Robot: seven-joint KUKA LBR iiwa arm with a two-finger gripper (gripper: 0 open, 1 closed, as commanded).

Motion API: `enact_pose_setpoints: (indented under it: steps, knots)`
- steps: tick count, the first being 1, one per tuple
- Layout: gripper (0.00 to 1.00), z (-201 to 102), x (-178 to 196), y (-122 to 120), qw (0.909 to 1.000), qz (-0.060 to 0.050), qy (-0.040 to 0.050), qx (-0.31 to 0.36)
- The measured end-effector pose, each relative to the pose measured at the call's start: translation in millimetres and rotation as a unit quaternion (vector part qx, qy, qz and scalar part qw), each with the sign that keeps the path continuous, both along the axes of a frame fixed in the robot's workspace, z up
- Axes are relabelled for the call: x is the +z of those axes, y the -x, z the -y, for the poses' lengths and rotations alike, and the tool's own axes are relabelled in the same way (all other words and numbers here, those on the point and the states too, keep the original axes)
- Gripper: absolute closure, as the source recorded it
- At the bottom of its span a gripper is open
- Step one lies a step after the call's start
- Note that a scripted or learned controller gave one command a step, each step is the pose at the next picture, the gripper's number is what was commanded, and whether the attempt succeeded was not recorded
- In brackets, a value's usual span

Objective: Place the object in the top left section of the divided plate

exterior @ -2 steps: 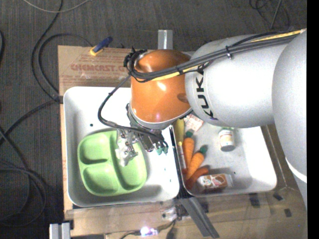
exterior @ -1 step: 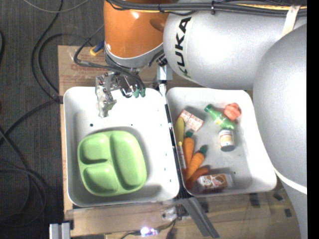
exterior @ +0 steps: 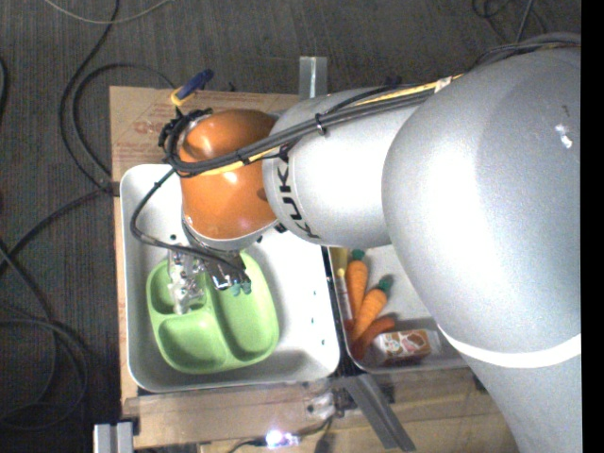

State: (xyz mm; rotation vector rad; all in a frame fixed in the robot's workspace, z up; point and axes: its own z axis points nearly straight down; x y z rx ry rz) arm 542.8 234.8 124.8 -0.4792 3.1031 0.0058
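A lime-green divided plate [exterior: 247, 327] lies in the left white bin [exterior: 142, 196], towards its front. My gripper [exterior: 208, 279] hangs low over the plate's upper part, between its top left section [exterior: 162, 295] and its right section. The arm's orange band and grey wrist cover the back of the bin. Something pale and shiny sits under the gripper at the top left section, but I cannot make out whether it is an object or part of the gripper.
The right bin [exterior: 351, 359] holds two toy carrots [exterior: 357, 279] [exterior: 373, 302], a red-brown packet [exterior: 406, 344] and a thin yellow item [exterior: 338, 258]. The big grey arm covers most of that bin. Cables trail over the dark floor on the left.
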Motion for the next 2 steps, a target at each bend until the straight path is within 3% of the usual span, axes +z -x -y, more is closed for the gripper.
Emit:
enact_pose_setpoints:
  steps: [1, 2]
  knots:
    - [1.00, 62.0, 78.2, 50.4, 0.9987, 0.000, 0.0020, 0.052]
    - [1.00, 103.3, 110.9, 46.2, 0.9999, 0.001, 0.0010, -0.015]
